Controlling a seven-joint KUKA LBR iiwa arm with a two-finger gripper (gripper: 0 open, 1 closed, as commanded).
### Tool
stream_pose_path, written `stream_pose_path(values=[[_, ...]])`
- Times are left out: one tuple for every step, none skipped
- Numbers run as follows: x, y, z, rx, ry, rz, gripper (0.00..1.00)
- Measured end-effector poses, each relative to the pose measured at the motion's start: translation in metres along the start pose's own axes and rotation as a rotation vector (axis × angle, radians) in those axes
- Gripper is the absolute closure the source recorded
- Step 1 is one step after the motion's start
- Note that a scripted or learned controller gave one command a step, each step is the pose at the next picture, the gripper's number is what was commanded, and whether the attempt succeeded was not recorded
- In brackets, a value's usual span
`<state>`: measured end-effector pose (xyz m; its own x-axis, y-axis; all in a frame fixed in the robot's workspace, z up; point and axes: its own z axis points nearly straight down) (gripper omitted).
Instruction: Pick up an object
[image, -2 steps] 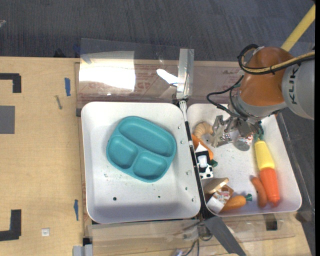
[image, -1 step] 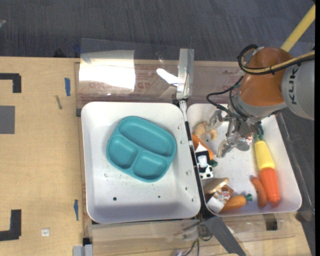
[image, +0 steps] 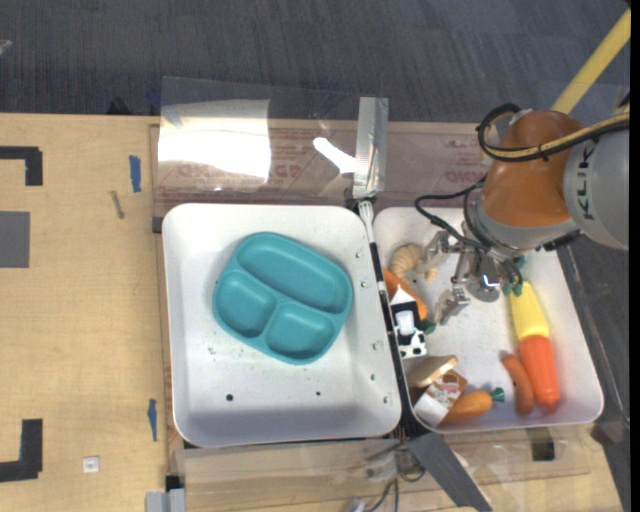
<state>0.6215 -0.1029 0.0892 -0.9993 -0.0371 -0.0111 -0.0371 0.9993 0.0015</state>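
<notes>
My gripper (image: 447, 275) hangs over the upper middle of the right bin (image: 575, 300), under the orange wrist band. Its fingers (image: 458, 298) stand open with nothing between them. Just left of it lies a tan croissant-like toy (image: 405, 258). A black and white toy (image: 406, 328) lies below that, against the bin's left wall. To the gripper's right lies a long yellow and orange toy (image: 532, 345). A small orange carrot (image: 472, 403) and a brown-capped toy (image: 432, 370) sit near the front edge.
The left bin (image: 200, 390) holds a teal divided plate (image: 283, 296). A divider wall (image: 382, 310) separates the two bins. A further small orange piece (image: 518, 382) lies beside the long toy. Cables loop over the arm at the upper right.
</notes>
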Motion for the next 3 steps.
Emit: stream_pose_path(values=[[-0.004, 0.0, -0.014, 0.002, -0.014, -0.001, 1.0], [-0.004, 0.001, -0.013, 0.002, -0.013, -0.001, 0.0], [-0.021, 0.004, -0.007, 0.008, 0.015, -0.201, 0.0]])
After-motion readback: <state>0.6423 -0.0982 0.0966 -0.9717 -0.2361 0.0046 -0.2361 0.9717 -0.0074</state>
